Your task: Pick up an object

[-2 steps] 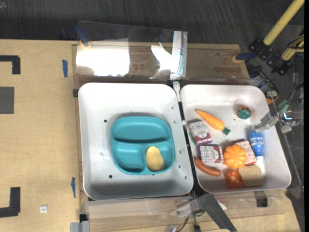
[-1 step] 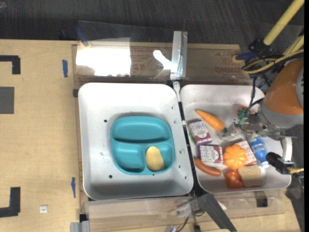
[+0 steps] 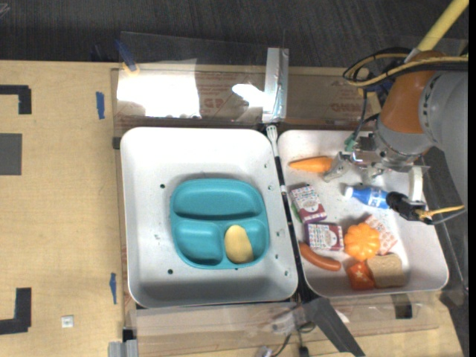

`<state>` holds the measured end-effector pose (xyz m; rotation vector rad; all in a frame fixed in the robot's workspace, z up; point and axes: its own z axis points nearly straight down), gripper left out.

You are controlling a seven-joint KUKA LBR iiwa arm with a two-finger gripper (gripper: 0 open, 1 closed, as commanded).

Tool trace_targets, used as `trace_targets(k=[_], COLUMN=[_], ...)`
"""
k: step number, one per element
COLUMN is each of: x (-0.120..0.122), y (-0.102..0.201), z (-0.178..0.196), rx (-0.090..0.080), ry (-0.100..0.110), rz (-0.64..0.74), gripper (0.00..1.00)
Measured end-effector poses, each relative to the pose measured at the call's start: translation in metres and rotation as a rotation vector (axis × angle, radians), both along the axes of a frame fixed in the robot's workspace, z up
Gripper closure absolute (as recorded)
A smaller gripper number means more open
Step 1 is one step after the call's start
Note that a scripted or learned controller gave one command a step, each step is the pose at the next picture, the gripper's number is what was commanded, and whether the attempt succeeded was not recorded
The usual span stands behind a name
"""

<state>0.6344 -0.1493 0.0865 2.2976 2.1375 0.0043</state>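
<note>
Orange carrot (image 3: pixel 311 164) lies at the far edge of the right bin (image 3: pixel 431 270), just left of my hand (image 3: pixel 362 166) — I cannot tell how the hand is set. Left bin (image 3: pixel 141 199) carries a teal tray (image 3: pixel 208 199) — a yellow potato (image 3: pixel 238 244) in one compartment.

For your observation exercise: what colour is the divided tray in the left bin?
Teal, clear in the camera view: divided tray.
</note>
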Motion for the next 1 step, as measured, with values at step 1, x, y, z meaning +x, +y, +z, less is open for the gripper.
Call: trace_targets(k=[1], x=[0.0253], y=[0.042], z=[-0.0007], rx=[-0.009], ry=[0.033], rz=[0.03], gripper=[0.0])
